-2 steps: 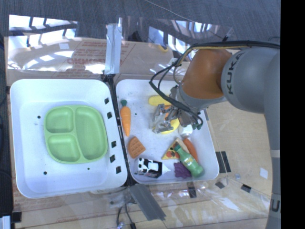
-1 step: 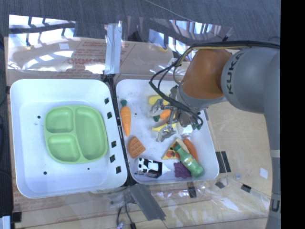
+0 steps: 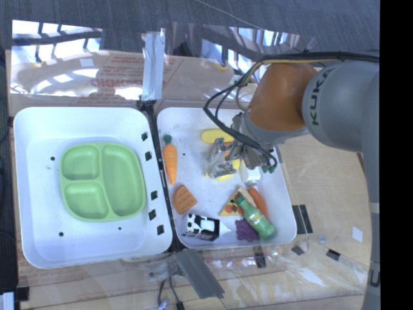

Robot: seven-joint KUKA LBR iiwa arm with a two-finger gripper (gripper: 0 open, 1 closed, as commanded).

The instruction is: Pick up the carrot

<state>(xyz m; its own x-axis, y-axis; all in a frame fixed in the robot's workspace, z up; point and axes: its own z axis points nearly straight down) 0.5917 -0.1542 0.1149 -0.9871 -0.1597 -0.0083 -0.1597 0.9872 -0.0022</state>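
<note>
the small orange toy carrot with a green top (image 3: 170, 161) lies untouched by the right white bin's (image 3: 282, 202) left wall; the metal gripper (image 3: 221, 163) hovers mid-bin, apart. whether its fingers are released or clenched, i cannot tell. pickup remains undone.

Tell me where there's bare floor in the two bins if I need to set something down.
Right bin: a bare strip between the carrot on the left side and the gripper, and some floor at the top left corner. Its lower right is crowded by the green bottle, purple grapes and cow toy. Left bin: bare margins all round the green divided plate.
</note>
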